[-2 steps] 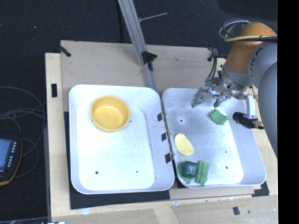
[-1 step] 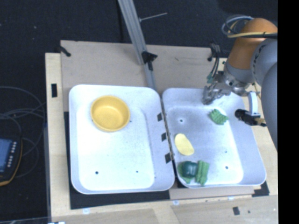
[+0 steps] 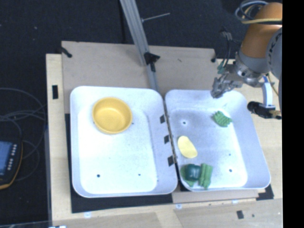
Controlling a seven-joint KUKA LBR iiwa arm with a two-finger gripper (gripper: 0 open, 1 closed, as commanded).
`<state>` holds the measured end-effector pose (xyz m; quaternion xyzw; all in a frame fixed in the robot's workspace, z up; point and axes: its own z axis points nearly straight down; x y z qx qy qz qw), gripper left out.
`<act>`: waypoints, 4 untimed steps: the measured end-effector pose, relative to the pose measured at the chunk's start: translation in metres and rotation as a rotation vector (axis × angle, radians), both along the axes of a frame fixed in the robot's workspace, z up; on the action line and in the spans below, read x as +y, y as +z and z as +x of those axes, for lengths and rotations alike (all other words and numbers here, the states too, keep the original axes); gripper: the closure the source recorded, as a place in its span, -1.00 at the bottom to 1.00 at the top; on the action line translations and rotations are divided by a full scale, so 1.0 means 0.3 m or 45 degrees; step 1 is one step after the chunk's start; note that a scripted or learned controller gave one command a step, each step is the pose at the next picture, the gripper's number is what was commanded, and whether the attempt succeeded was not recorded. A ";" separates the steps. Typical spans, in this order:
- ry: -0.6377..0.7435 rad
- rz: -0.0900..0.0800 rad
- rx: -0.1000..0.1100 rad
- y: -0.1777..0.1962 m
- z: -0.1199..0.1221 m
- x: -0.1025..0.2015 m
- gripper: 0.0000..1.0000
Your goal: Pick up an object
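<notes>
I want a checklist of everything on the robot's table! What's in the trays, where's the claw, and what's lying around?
Surface: wooden bench bearing two white bins side by side, left bin and right bin.
Job's things: yellow bowl upright in the left bin's far corner. In the right bin: small green piece near the far side, pale yellow piece by the divider, dark green lump touching a green stick at the near edge.
Clutter: nothing seen.
Claw: claw above the right bin's far rim, nothing visibly held; too small to tell more.
Cables: wires at left, loops on the arm.
Surroundings: metal pole, handheld screen, dark floor.
</notes>
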<state>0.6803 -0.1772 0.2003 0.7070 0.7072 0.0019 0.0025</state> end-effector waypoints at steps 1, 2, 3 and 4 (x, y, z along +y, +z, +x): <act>0.000 0.001 0.006 0.020 0.001 -0.001 1.00; 0.003 0.002 0.005 0.056 -0.048 0.170 1.00; 0.003 0.002 0.007 0.041 -0.113 0.314 1.00; 0.004 0.003 0.006 0.073 -0.223 0.478 1.00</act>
